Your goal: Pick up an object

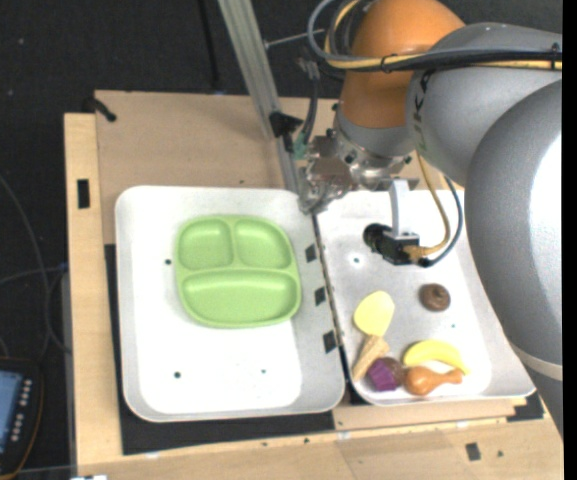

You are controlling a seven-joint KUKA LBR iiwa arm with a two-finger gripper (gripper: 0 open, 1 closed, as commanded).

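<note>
Camera view, slanted top-down. Desk (168,138) carries two white bins side by side.

Arm (508,168) comes in from the right; orange band (398,58) sits above the wrist. Hand (313,193) is at the far end of the seam btw the two bins, over the rim where the left bin (148,348) meets the right bin (408,308). Hand state: cannot tell, since the wrist body blocks the tip from this angle. Nothing seen gripped.

Left bin: one green divided plate (238,271), 3 compartments, lying flat approx mid-bin, slightly toward the far side. Well apart from the hand.

Right bin, small items grouped at the near end, all well apart from the hand:
- pale yellow flat piece (374,313), near the seam side
- tan cone (368,351), just below the flat piece, touching or nearly so
- purple item (383,373), at the cone's near end, shape unclear
- orange-brown drumstick (430,377), just beside the purple item, w/ thin end pointing right
- yellow banana (433,354), just above the drumstick, touching it
- brown round piece (434,296), alone, farther up the bin, apart from the rest

All pickable items rest in the bins; none lifted.
</note>
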